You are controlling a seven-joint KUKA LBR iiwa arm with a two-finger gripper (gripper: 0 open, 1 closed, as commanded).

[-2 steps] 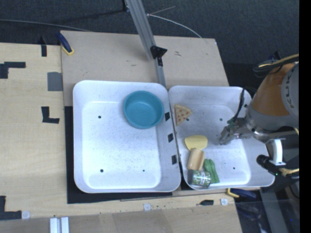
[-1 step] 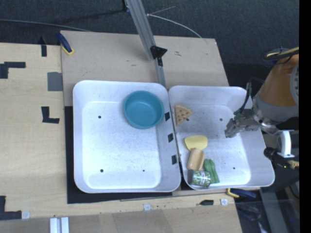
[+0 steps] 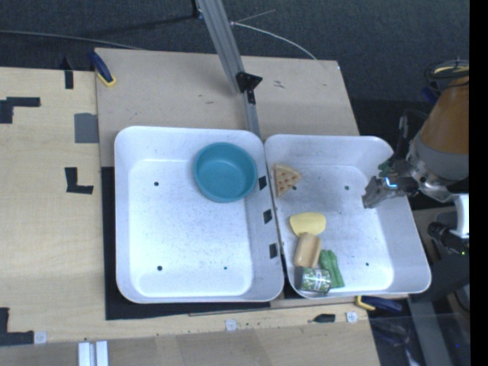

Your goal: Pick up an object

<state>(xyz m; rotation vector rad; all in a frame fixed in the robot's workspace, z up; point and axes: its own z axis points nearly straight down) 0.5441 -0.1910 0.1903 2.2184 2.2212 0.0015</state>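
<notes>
The right bin holds a tan pizza-slice toy near its upper left, a yellow piece, a tan cylinder, a green piece and a shiny can toward its front. A blue bowl sits in the left bin at its back right. My gripper hangs over the right bin's right side, well apart from the objects, with nothing seen between its fingers.
A metal pole slants down from the top to the gap between the bins. The arm's orange band is at the right edge. Tape marks lie on the bench at left.
</notes>
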